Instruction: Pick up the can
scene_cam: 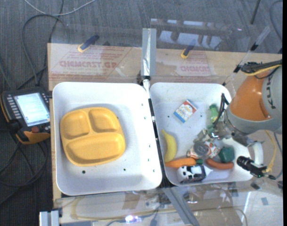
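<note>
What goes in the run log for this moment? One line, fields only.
arm: over right bin | gripper: above can | can: in bin, between banana and green block | lifted: no

Two bins [63, 91], one banana [170, 145]

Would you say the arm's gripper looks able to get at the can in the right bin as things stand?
Probably yes. The gripper is right beside the can, whose top faces up uncovered. The carrot, the green object and the toy cow crowd it, so a clean grasp looks tight.
</note>
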`<action>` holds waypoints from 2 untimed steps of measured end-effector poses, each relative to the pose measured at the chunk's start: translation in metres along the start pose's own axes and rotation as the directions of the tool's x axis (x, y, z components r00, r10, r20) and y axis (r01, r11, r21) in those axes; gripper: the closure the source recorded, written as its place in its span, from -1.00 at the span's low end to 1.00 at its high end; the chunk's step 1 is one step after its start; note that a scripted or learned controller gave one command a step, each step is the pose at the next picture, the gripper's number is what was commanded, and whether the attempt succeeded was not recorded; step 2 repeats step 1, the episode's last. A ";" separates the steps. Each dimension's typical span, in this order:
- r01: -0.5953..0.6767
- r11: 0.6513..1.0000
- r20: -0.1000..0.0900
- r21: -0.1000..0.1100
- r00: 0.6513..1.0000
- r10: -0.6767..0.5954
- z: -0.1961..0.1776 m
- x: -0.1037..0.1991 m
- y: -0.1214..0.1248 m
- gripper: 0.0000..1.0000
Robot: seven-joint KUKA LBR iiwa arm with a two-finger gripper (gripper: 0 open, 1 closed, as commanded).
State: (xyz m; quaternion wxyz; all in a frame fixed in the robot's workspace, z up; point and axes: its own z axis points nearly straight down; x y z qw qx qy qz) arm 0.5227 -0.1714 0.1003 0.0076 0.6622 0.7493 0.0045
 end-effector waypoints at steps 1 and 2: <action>0.004 1.000 -0.004 0.018 1.000 -0.004 -0.137 0.028 0.014 1.00; 0.004 1.000 -0.004 0.018 1.000 -0.004 -0.137 0.028 0.014 1.00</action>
